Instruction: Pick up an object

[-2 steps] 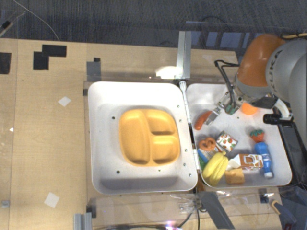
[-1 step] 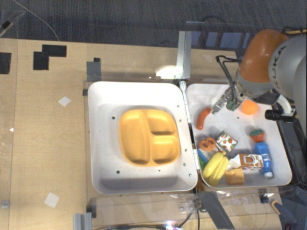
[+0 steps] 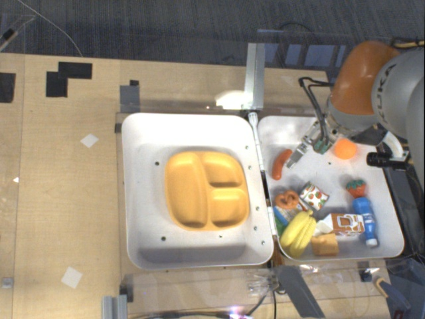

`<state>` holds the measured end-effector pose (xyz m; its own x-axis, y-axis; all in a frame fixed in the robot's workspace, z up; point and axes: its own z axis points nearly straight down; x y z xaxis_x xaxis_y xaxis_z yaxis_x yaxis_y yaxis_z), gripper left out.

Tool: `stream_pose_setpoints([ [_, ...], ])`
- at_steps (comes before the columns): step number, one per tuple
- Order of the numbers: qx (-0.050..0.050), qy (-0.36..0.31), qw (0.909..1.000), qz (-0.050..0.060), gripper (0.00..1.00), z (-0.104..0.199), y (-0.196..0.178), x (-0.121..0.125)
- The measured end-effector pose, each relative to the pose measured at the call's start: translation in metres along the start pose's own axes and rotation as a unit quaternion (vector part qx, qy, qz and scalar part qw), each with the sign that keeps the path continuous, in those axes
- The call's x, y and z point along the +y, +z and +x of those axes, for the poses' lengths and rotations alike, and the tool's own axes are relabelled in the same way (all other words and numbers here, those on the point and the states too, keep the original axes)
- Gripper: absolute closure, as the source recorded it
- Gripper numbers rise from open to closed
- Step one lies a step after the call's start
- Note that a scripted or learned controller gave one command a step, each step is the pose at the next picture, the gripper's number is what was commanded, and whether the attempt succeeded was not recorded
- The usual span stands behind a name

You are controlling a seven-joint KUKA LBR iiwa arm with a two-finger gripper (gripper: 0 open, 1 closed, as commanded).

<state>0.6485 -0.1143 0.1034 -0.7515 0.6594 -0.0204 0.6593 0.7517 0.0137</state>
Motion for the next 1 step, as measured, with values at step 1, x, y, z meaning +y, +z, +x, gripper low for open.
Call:
stream_pose_setpoints([
  [1, 0.007, -0.034, 0.9994, 0.007, 0.00, -0.0053, 0.0123, 0.0092],
])
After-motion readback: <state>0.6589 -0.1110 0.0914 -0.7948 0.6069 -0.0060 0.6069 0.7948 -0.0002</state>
